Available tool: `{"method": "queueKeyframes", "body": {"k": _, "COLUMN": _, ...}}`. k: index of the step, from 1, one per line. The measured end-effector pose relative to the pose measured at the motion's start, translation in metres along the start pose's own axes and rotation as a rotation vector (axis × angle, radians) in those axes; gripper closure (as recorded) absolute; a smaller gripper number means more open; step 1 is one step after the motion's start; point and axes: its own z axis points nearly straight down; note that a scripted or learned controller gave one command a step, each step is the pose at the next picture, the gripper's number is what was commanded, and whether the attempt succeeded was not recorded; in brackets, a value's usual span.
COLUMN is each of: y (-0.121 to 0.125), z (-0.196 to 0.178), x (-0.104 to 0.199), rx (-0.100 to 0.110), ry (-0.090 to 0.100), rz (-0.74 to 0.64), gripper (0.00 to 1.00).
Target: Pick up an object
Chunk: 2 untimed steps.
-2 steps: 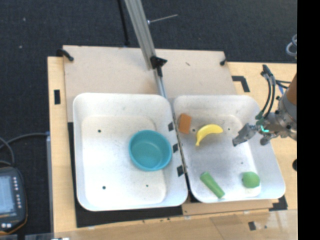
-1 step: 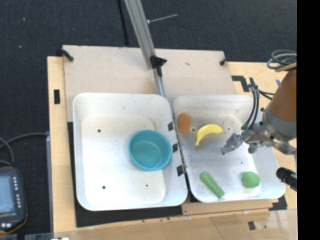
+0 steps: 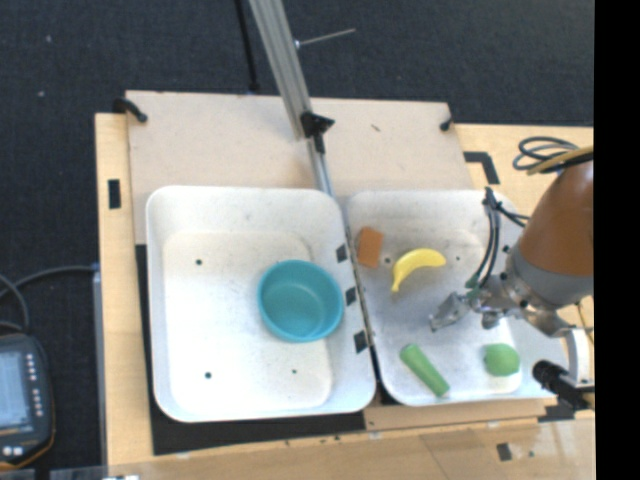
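A pale wooden bench [image 3: 115, 298] on dark carpet carries two shallow white bins side by side, with a slanted aluminium post rising behind them. Nearest the camera in the right bin [image 3: 400, 208] lie a green cylinder [image 3: 425, 368] and a green ball [image 3: 502, 359], the ball close to the bin's front right corner. Just beyond them the gripper [image 3: 447, 313] hangs low over bare bin floor, nothing between its fingers (whether they are spread or closed I cannot tell at this size). Farther back sit a yellow banana [image 3: 415, 265] and, beside the bin's left wall, a small orange block [image 3: 369, 247]. The left bin [image 3: 200, 208] holds a blue bowl [image 3: 300, 300] near its right side. I judge this the approach step, with no object yet chosen or gripped. The next move calls for centring over one piece, likely the cylinder or banana, both near, aligning across its narrow width, and descending squarely before closing.
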Motion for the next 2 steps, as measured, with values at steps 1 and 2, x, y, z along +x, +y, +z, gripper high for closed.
{"method": "queueKeyframes", "body": {"k": 1, "y": 0.0, "z": 0.052, "x": -0.001, "rx": -0.002, "ry": -0.001, "rz": 0.0, "gripper": 0.0}}
{"method": "queueKeyframes", "body": {"k": 2, "y": 0.002, "z": 0.039, "x": -0.002, "rx": -0.011, "ry": -0.001, "rz": 0.006, "gripper": 1.0}}
